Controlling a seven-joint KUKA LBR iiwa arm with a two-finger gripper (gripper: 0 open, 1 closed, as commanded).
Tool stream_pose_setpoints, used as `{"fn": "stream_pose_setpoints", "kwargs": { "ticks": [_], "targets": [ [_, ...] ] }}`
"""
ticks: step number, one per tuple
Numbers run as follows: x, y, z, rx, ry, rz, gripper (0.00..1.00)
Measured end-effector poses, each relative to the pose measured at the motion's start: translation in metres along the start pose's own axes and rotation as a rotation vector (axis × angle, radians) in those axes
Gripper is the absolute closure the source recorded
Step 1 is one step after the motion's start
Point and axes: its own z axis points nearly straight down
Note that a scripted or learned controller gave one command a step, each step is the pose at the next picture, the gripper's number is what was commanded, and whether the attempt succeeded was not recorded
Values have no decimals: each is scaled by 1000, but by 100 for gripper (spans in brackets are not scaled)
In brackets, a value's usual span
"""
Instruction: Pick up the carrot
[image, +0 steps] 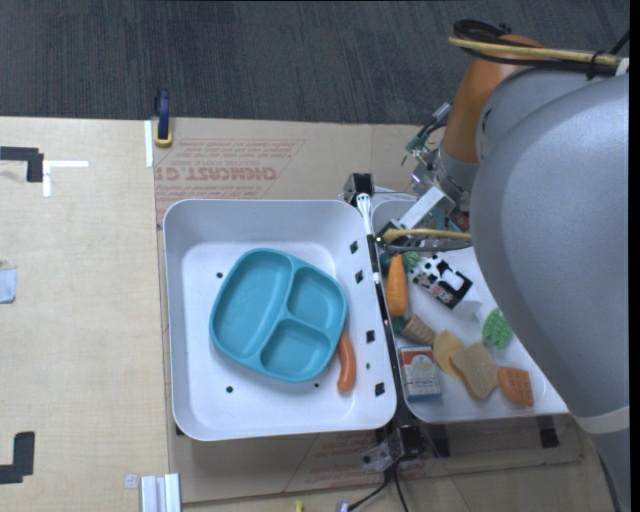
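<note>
The grey arm (560, 250) looms closest, covering the right bin's (455, 405) far side. Its gripper (432, 205) sits at the bin's twelve o'clock end; I cannot tell how it is set or whether it has hold of anything. The carrot (397, 284) lies at about seven o'clock from the gripper, near it, along the bin's left wall. The left bin (200, 400) holds a blue divided plate (278, 315), with a sausage (346, 365) touching the plate's rim at four o'clock. Bread slices (470, 365), a small carton (421, 372) and a green piece (496, 327) lie in the right bin.
</note>
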Motion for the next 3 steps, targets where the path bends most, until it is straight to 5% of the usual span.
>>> {"fn": "stream_pose_setpoints", "kwargs": {
  "ticks": [1,2,3],
  "targets": [
    [0,0,0,0,0,-1,0],
    [-24,-2,1,1,0,206,0],
    [-8,6,-1,-1,3,311,0]
  ]
}}
